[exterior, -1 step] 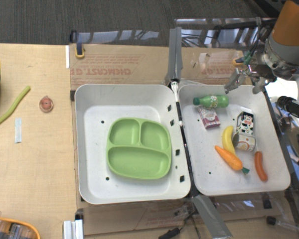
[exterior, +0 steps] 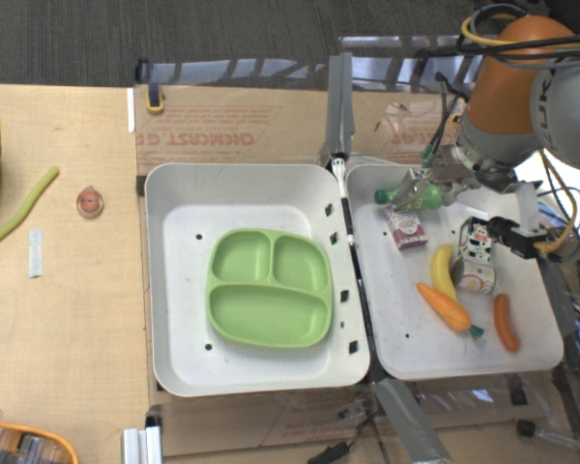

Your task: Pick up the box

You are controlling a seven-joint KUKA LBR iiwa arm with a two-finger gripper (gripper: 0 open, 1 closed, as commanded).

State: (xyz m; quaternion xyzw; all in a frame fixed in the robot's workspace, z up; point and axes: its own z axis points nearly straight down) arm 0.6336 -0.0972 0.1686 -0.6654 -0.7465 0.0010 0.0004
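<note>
A small pink and white box (exterior: 406,228) lies flat in the right bin (exterior: 396,341), near its back left. A white carton-like box (exterior: 477,262) with dark print stands further right in the same bin. My gripper (exterior: 428,184) hangs over the back of the right bin, just behind the pink box and right by a green toy (exterior: 413,197). The grey wrist and orange arm rise behind it to the upper right. Whether the gripper touches the green toy I cannot tell.
A yellow banana (exterior: 443,269), an orange carrot (exterior: 447,307) and a red-orange sausage shape (exterior: 506,322) lie in the right bin near the carton. The left bin (exterior: 174,288) holds a green divided plate (exterior: 271,288). Cables hang at the right.
</note>
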